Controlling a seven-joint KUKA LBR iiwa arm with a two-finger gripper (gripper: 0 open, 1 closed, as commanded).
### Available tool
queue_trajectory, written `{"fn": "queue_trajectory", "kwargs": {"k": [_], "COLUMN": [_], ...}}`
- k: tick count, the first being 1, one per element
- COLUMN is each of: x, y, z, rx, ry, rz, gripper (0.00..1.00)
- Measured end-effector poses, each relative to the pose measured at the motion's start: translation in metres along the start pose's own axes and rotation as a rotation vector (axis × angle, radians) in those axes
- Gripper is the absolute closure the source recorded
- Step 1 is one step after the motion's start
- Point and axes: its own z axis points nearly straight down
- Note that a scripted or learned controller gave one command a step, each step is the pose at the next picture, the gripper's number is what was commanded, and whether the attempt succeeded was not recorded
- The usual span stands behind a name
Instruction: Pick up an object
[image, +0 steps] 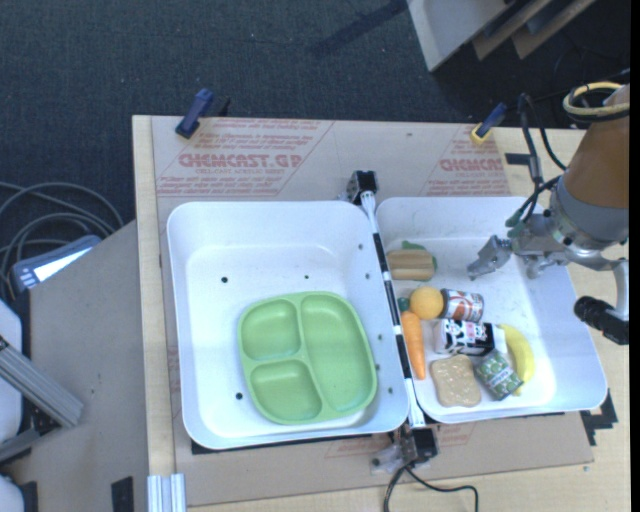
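Brown board printed CHEMCAST GP in red (twice), 2 white bins, gripper above right bin, claw state unreadable, cow-print can

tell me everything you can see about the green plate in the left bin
The green divided plate is a pale green, rounded rectangle that looks like moulded plastic, with three compartments: two side by side at the far end and one at the near end. It lies flat and right side up on the floor of the left bin, toward the near right corner, turned slightly askew. Its compartments hold nothing, and only the bin touches it.
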Motion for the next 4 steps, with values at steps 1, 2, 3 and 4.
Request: {"fn": "queue_trajectory", "kwargs": {"k": [1,2,3,4], "x": [-0.005,-0.023,0.031,0.051], "y": [-0.074,-0.073,-0.024,0.046], "z": [0.081,0.09,0.09,0.09], "rx": [-0.011,-0.023,-0.036,-0.028], "ry": [-0.002,0.012,-0.012,-0.007], "rz": [0.001,-0.007,0.005,0.002], "gripper": [0.0,0.0,0.0,0.0]}}
